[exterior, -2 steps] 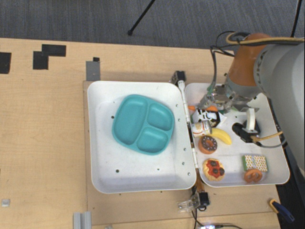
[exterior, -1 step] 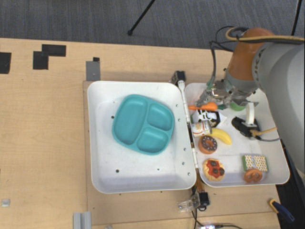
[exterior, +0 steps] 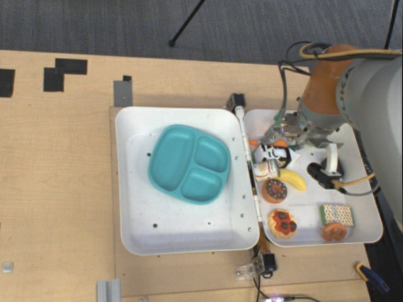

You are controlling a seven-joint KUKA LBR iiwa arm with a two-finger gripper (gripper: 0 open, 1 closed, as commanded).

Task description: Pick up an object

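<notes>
My gripper (exterior: pixel 275 148) hangs low over the far left part of the right bin (exterior: pixel 365 231), among small toy foods. Right under it lie a small orange piece (exterior: pixel 254 144) and a pale little can-like item (exterior: pixel 265 167). A yellow banana (exterior: pixel 293 180) and a chocolate donut (exterior: pixel 274 190) sit just in front of the gripper. Nearer the front edge are a small pizza (exterior: pixel 282 223), a green and white block (exterior: pixel 337 214) and an orange round piece (exterior: pixel 334 232). Nothing shows as lifted.
The left bin (exterior: pixel 135 231) holds a teal divided plate (exterior: pixel 189 162) at its middle. A raised rim (exterior: pixel 250 175) separates the two bins. The grey arm with its orange band (exterior: pixel 324 87) covers the right bin's far right corner.
</notes>
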